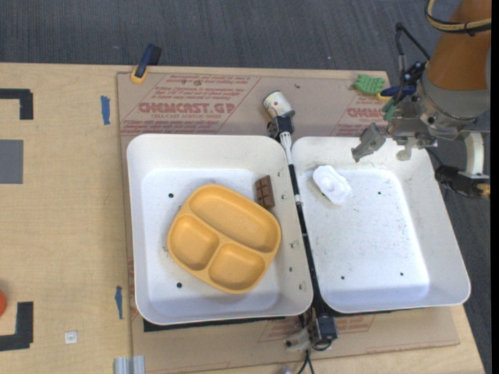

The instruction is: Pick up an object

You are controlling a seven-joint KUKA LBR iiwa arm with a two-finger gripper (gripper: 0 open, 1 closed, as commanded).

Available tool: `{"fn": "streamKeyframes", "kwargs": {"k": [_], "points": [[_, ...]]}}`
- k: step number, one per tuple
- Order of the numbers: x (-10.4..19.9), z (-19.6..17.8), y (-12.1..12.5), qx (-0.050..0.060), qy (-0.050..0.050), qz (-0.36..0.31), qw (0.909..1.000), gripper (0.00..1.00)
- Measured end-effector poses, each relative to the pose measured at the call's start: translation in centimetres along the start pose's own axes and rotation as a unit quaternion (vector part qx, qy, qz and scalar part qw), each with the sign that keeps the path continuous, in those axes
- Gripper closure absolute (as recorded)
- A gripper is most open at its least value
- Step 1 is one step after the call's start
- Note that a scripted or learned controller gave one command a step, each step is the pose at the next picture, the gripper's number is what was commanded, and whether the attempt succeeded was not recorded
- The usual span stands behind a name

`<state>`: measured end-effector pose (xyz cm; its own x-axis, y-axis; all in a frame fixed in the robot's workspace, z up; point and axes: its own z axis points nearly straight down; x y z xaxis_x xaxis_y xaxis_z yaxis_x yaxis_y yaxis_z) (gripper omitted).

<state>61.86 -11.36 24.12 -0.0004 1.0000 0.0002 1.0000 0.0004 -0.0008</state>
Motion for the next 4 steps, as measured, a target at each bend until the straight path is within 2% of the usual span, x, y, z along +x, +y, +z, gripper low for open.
{"fn": "streamKeyframes", "kwargs": {"k": [1, 2, 3, 4], "points": [[1.5, 11.4, -1.0, 0.001, 0.000, -0.039, 0.9992, 0.00], [0.8, 15.4, -2.7, 0.000, 0.001, 0.219, 0.9756, 0.00], [-3.3, 15.4, 0.6, -0.003, -0.001, -0.031, 0.9995, 0.00], [0.1, 15.5, -6.9, -0.001, 0.000, 0.041, 0.9992, 0.00]]}}
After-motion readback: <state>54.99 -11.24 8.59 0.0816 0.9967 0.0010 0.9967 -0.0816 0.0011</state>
